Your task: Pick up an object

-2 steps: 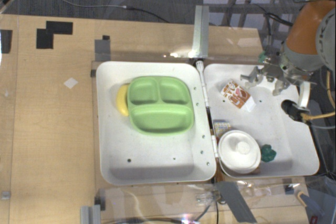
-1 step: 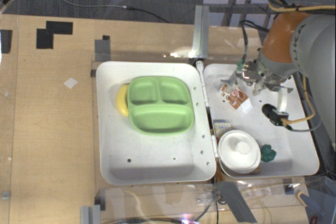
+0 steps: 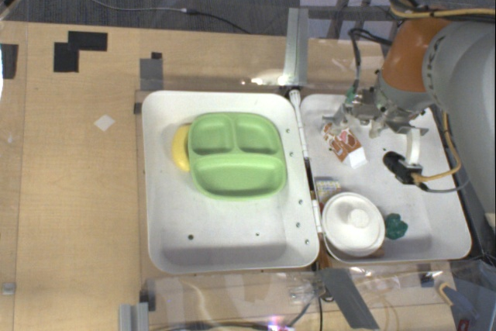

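I see the grey arm with its orange band entering at 3 o'clock; its gripper [image 3: 364,111] hangs over the far part of the right white bin [image 3: 434,240]. I cannot tell the gripper's state. A small red-and-white packet [image 3: 343,143] lies just beside it, toward 7 o'clock. A round white bowl [image 3: 353,223] sits at 6 o'clock in that bin, a small green object [image 3: 397,227] beside it. A green divided plastic tray [image 3: 235,154] lies in the left white bin [image 3: 225,248].
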